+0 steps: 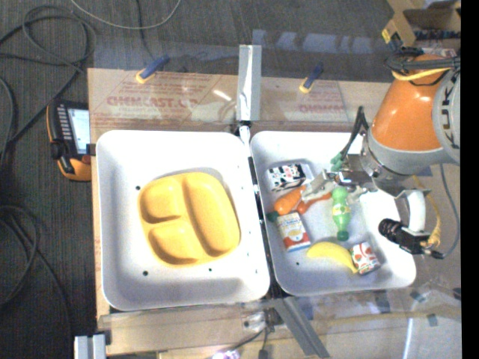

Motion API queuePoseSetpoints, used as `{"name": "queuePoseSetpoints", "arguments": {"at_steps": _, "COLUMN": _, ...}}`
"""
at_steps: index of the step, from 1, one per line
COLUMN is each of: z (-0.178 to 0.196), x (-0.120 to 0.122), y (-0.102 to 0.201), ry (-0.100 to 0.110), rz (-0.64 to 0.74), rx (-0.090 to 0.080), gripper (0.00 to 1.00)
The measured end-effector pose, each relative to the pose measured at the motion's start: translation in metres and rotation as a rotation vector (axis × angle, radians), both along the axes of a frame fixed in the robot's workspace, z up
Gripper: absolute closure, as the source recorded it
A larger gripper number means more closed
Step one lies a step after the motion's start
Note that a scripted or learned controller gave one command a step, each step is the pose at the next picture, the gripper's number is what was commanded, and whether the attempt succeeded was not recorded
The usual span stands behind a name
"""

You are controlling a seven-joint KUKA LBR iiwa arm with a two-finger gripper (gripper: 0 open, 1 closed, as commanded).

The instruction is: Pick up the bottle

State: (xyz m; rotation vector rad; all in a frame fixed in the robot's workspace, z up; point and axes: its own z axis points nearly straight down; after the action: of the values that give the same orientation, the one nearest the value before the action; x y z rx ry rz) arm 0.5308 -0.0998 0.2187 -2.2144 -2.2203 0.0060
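The bottle [341, 214] is small, green and clear, and lies lengthwise in the right bin [389, 275], its cap end pointing to the far side. My gripper [338, 183] hangs right over that cap end, at the far tip of the bottle, reaching in from the right. The grey arm with its orange band [404, 118] rises behind it and covers the bin's far right corner. The gripper body hides where it meets the bottle, so I cannot make out any hold on it.
Around the bottle lie a carrot [289, 200], a black-and-white carton [288, 174], a red-labelled can [294, 231], a banana [331, 253] and another can [364, 258]. The left bin [112, 200] holds a yellow divided plate [188, 217].
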Motion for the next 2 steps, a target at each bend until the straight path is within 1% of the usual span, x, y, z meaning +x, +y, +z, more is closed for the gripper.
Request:
{"name": "queuePoseSetpoints", "arguments": {"at_steps": 1, "z": -0.1263, "x": -0.0179, "y": -0.0584, "ry": -0.007, "rz": -0.234, "rx": -0.002, "gripper": 0.0}}
{"name": "queuePoseSetpoints", "arguments": {"at_steps": 2, "z": -0.1203, "x": -0.018, "y": -0.0587, "ry": -0.003, "rz": -0.234, "rx": -0.002, "gripper": 1.0}}
